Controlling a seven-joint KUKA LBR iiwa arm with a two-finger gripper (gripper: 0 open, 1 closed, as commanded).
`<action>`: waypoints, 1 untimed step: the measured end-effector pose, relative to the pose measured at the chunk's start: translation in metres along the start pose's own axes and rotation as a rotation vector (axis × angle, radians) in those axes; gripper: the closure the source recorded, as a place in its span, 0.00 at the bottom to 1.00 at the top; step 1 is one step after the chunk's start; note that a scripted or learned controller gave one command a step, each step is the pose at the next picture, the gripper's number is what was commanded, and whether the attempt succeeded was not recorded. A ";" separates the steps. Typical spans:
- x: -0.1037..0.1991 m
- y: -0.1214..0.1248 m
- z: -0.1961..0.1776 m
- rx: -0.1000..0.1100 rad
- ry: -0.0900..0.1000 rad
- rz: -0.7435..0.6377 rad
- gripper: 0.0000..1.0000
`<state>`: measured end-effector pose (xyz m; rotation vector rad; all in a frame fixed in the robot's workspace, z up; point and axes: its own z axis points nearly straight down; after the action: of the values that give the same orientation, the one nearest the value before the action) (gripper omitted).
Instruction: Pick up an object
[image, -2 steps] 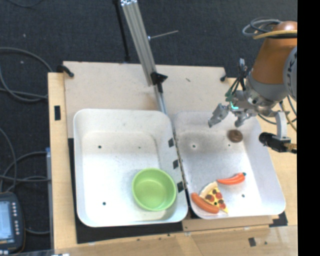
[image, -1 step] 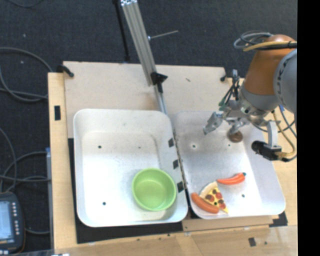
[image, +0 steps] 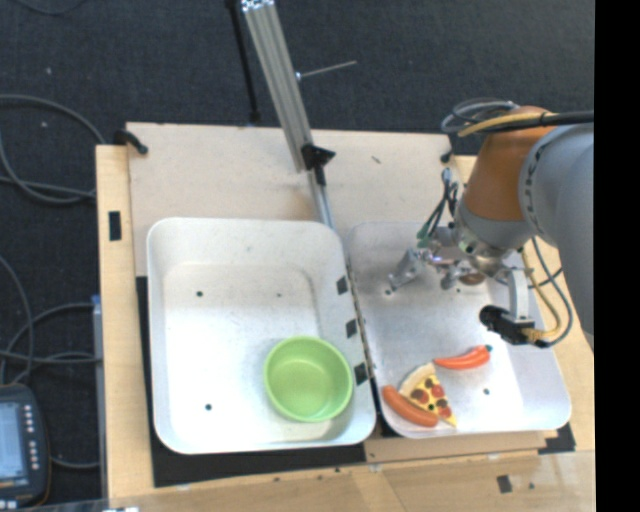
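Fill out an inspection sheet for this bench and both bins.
Surface: tan bench bearing left bin and right bin.
Job's things: green bowl in left bin; chili, pizza slice and sausage in right bin's near end.
Clutter: nothing seen.
Grippers: gripper over right bin's far end, holding nothing seen.
Cables: loops at arm; cords on floor, left.
Surroundings: dark carpet, metal post.

Two bins are set side by side on the table (image: 220, 170). A bowl (image: 308, 378) is placed in the left bin (image: 200, 260), near its front right corner. A pizza slice (image: 428, 392), a sausage (image: 408, 407) just beside it and a chili pepper (image: 463, 358) are found at the front of the right bin (image: 540, 400).
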<state>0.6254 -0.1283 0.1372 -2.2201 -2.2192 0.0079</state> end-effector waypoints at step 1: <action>-0.001 0.000 0.039 -0.002 -0.001 0.002 0.00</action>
<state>0.6249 -0.1298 0.0987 -2.2235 -2.2190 0.0062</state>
